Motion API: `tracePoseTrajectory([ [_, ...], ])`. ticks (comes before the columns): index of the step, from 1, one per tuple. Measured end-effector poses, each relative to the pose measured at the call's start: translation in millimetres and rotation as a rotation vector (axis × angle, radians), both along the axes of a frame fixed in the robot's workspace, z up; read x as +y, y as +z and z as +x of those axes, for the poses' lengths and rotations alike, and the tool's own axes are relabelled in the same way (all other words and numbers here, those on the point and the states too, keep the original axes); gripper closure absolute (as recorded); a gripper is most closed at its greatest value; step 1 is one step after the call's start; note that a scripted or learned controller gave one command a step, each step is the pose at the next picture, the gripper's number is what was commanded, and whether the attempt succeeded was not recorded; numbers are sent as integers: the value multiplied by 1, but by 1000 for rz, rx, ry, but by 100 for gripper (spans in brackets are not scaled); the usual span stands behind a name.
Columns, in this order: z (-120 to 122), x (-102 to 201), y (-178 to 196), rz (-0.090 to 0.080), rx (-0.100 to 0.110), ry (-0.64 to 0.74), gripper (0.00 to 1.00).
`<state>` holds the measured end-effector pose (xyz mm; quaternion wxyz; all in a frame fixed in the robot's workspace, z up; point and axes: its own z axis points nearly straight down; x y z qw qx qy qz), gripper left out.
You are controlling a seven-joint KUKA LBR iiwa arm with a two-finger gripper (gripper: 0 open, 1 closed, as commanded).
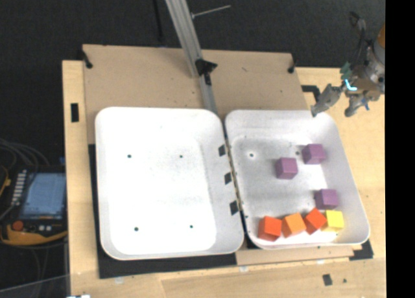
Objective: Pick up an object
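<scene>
Hovering off the right white bin's (337, 136) far-right corner, two-finger gripper (338, 101) spread wide, holding nothing; nearest purple cube (314, 153) lies below-left, inside.

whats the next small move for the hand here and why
Probably swing the hand inward over the right bin toward the nearest purple cube. The hand hangs outside the bin's far right corner holding nothing, and that cube stands apart from the others, unlike the orange and yellow blocks packed along the near wall.
</scene>
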<state>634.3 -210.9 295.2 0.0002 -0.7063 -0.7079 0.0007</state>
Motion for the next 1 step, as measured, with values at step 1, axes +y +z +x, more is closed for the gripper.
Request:
tracePoseTrajectory([
  [1,0,0,1,-2,-1,2,0],
])
